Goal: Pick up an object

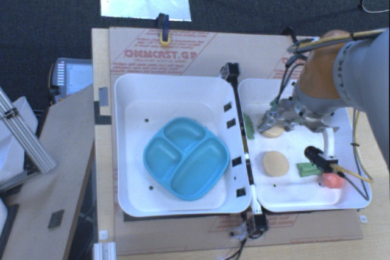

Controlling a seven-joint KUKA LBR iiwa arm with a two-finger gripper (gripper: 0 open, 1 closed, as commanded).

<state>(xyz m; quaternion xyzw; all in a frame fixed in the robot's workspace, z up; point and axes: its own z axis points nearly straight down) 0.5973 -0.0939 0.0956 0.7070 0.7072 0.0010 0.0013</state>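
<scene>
My gripper (272, 123) is low in the right bin (286, 201), near its upper left part, right over a pale tan piece (273, 131) that peeks out beneath it. A round tan cookie-like disc (275, 163) lies in front of it, apart from the gripper. A small green block (308, 169) and a pink object (332, 180) sit toward the bin's right front. A thin green piece (248, 128) lies along the bin's left wall.
The left bin (131, 131) bears a blue divided plate (184, 157). A black-clipped divider (237, 131) separates the bins. The arm's grey body and orange band (320, 73) hang over the right bin's far right.
</scene>
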